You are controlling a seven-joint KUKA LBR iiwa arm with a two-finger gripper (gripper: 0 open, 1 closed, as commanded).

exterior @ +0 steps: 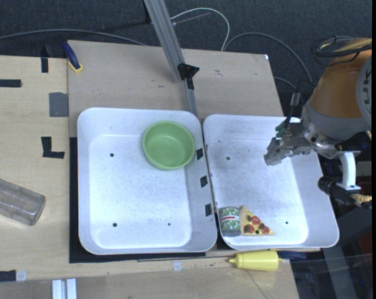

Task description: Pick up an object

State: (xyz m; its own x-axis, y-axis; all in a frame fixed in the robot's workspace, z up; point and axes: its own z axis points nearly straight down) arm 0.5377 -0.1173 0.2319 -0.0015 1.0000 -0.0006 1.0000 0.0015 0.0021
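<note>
A green bowl (169, 144) sits upright in the left bin (100, 185), near its back right corner. In the right bin (312, 223), a small green can (229, 220) lies at the front left corner. A toy pizza slice (255, 224) lies right beside the can, touching it. My gripper (276, 151) hangs over the right half of the right bin, well behind the can and the pizza slice. Nothing shows between its fingers.
A yellow squeeze bottle (257, 261) lies on the bench just in front of the right bin. A clear plastic cup (12, 200) lies on its side at the far left. A grey metal pole (169, 33) slants down to the bins' shared back edge.
</note>
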